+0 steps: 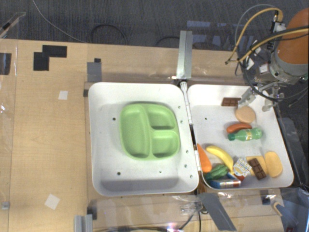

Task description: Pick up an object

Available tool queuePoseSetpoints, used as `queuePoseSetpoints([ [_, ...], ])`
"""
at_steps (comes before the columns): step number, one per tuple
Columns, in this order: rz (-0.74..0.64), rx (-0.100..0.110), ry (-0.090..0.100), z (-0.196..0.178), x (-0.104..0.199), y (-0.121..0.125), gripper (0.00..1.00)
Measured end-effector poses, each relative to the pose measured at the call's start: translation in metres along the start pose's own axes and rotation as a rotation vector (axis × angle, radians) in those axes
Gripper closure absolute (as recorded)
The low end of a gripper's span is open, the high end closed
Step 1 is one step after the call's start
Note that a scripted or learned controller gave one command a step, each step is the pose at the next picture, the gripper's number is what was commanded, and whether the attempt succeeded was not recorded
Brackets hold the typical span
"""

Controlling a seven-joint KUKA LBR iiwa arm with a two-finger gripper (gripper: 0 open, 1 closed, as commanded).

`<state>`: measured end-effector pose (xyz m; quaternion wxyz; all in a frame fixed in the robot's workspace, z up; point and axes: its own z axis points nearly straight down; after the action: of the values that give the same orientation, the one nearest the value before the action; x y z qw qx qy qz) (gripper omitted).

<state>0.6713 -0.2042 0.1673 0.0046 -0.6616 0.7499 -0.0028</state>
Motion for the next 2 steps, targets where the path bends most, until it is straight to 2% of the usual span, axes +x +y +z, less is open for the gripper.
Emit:
queuePoseSetpoints([
  [1,-0.030,0.002,0.001,0.077,0.005,0.033,0.00],
  [2,-0.003,0.000,0.002,0.077,-0.006,0.076,0.00],
])
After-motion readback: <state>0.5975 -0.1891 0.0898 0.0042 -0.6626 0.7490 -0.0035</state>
